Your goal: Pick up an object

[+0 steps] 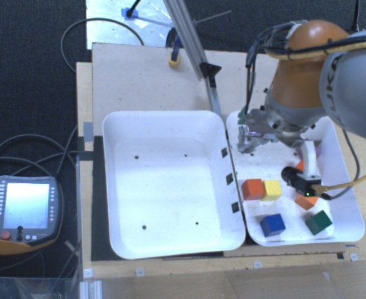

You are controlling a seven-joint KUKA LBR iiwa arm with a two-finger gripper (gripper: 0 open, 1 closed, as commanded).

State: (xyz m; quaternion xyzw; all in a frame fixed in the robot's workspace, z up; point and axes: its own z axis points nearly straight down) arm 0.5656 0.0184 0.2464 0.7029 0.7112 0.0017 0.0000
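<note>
Right bin (pixel 351 223), near end: small orange block (pixel 253 189) touching yellow block (pixel 272 189), likely light, rigid, flat-faced, best pinched across free opposite sides; gripper (pixel 251 139) hovers apart, finger state cannot be told.

The arm (pixel 332 73) ran off the right edge, hiding the right bin's (pixel 345 229) far wall. An orange block (pixel 305 200) lay half covered by a black fitting (pixel 297 178). Gripper (pixel 253 136) fingers too blurred to read.
</note>
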